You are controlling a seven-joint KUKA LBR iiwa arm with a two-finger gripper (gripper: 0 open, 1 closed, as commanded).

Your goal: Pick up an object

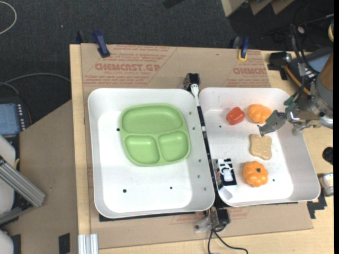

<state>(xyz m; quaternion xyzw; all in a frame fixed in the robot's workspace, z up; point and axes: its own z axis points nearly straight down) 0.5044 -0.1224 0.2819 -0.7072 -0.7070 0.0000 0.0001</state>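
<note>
The right bin (296, 157) holds a small red pepper-like piece (235, 115), an orange rounded piece (258, 112), a beige toast-shaped piece (260, 147), an orange pumpkin-like piece (255, 174) and a black-and-white item (226, 172). My gripper (284, 126) hangs over the right bin's upper right part, just right of the orange rounded piece and above the toast piece. It is open, with nothing between its fingers. One fingertip (269, 125) is close to the orange rounded piece; I cannot tell whether they touch.
The left bin (106, 157) holds a green divided plate (154, 134). The arm's wrist (320, 102) and cables reach in over the right bin's right rim. Clamps stand along the bench's far edge.
</note>
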